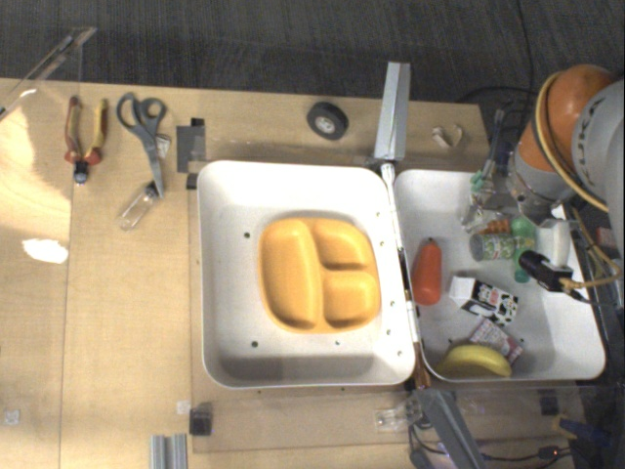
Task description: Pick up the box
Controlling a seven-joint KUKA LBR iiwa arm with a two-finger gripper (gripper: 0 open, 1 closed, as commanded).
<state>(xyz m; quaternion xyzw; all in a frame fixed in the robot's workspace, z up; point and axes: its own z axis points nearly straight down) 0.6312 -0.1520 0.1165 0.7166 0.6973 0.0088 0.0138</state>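
The box (491,302) is small, black and white with a printed face, and lies flat in the middle of the right bin (586,355). My gripper (485,201) hangs over the upper part of that bin, above and slightly behind the box, with a clear gap between them. Just under the gripper lies a green, clear-wrapped item (500,246). Nothing can be seen held in the gripper.
An orange-red oblong item (427,271) lies left of the box. A banana (476,362) and a small printed packet (498,337) sit near the bin's front edge. A yellow divided tray (319,271) rests in the left bin (227,262). Scissors (148,135), pliers (83,135) and a tape roll (327,119) lie on the bench.
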